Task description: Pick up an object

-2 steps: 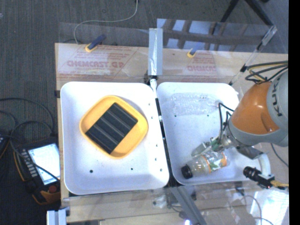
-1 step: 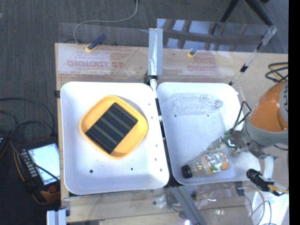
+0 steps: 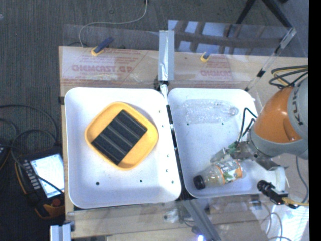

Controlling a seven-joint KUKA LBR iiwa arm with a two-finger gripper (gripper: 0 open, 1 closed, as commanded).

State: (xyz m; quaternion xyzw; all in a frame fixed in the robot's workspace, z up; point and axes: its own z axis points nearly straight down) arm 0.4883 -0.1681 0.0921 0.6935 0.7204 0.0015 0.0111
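A KUKA arm (image 3: 281, 122) reaches over the right of 2 white bins on the desk (image 3: 115, 67), its pincer (image 3: 239, 152) low over a small plastic bottle (image 3: 220, 176) with a dark cap and an orange label, lying on its side near the bin's front wall. The bottle sits just below and slightly left of the pincer; whether they touch is unclear, and whether the pincer is released or clenched cannot be told from this angle. A clear plastic bag (image 3: 208, 110) lies well beyond the pincer at the back of the right bin (image 3: 183, 149). A yellow tray with a dark ribbed insert (image 3: 121, 134) rests in the left bin (image 3: 80, 185), far off to the pincer's left. The risk looks plain: a round bottle on its side may roll or squirt away under an off-centre squeeze, or jam against the front wall.
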